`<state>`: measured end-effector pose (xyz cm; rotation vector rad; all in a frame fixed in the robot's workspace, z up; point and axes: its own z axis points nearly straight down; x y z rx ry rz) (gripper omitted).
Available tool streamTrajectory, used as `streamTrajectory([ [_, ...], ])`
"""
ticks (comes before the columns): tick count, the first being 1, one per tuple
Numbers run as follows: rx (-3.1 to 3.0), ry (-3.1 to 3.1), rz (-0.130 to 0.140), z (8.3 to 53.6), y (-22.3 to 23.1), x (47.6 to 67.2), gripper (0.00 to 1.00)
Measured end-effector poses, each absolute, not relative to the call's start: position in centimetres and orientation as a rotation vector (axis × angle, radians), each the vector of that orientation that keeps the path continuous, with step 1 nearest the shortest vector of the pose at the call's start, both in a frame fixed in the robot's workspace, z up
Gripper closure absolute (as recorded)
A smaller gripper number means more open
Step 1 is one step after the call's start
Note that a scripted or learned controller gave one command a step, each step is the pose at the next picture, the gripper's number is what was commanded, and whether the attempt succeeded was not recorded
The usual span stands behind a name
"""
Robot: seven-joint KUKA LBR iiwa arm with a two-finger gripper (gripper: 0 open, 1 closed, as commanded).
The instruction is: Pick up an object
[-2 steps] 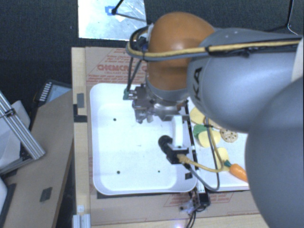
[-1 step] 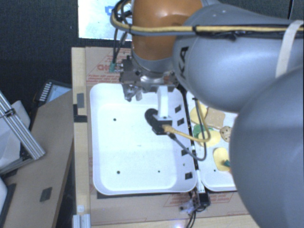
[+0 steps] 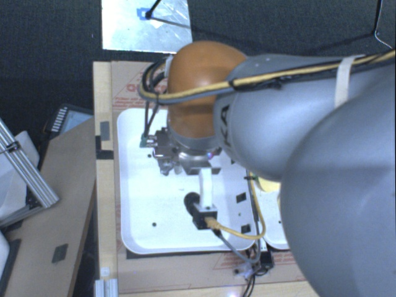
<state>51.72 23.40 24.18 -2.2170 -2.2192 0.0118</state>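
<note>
Hand (image 3: 166,164) sits over the far part of the left bin (image 3: 145,197); apart or together, can't tell, the wrist hides it. Only likely obj is a yellow bit (image 3: 267,184) peeking from under the arm (image 3: 297,141), well apart to the right. Risk: the grab lands on bare bin floor & comes up w/ nothing, since the obj lies off to the side.

Dark letters reading "KA" stand on the grey arm (image 3: 278,122) just right of its orange band (image 3: 198,85), while the faint red print on the cardboard sheet (image 3: 127,85) beneath the left bin (image 3: 133,184) is too blurred to read.
</note>
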Motion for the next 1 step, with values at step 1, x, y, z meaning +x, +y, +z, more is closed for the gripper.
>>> streamTrajectory([
  [1,-2.221,-2.229,-0.024,39.58,20.73,49.97,1.0],
])
